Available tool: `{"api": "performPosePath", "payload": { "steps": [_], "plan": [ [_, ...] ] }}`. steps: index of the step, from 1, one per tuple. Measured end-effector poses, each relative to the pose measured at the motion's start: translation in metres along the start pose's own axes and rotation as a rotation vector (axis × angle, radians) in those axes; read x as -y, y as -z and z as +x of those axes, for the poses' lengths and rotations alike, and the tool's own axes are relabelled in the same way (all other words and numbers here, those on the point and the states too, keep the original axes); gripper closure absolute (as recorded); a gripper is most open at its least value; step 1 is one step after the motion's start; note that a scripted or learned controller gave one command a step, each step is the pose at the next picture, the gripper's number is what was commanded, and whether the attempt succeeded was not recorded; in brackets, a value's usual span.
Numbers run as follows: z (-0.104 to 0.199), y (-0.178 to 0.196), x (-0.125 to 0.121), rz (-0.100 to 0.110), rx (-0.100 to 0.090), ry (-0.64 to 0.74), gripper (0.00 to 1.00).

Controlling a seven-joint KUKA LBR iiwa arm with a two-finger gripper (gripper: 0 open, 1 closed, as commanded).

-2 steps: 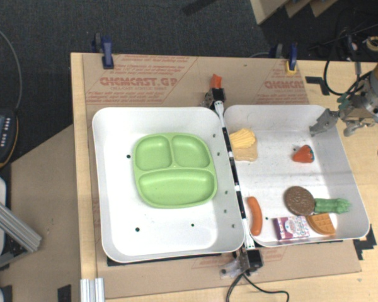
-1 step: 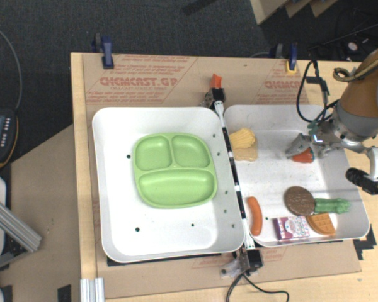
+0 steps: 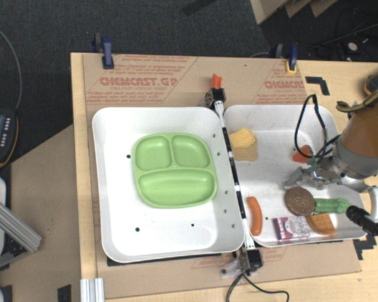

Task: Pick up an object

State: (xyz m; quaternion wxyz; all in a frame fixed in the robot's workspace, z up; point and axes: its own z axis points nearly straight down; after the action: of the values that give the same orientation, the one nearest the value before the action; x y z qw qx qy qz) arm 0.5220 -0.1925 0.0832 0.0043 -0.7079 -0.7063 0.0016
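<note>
Grey arm (image 3: 363,145), orange band, black cable

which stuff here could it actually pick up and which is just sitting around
Belongs to the job (loose things in the right bin, near the gripper):
- brown disc
- hot dog
- yellow wedge
- purple packet
- green piece
- orange biscuit

Just lying about:
- green divided plate in the left bin
- blue clamps

Green divided plate (image 3: 174,170) in left bin (image 3: 107,168), hand (image 3: 313,176) over right bin (image 3: 268,121)
</note>
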Motion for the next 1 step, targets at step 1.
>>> {"api": "performPosePath", "payload": {
  "steps": [1],
  "plan": [
    [0.0078, 0.0008, 0.0453, -0.004, 0.001, 0.001, 0.0]
  ]
}}
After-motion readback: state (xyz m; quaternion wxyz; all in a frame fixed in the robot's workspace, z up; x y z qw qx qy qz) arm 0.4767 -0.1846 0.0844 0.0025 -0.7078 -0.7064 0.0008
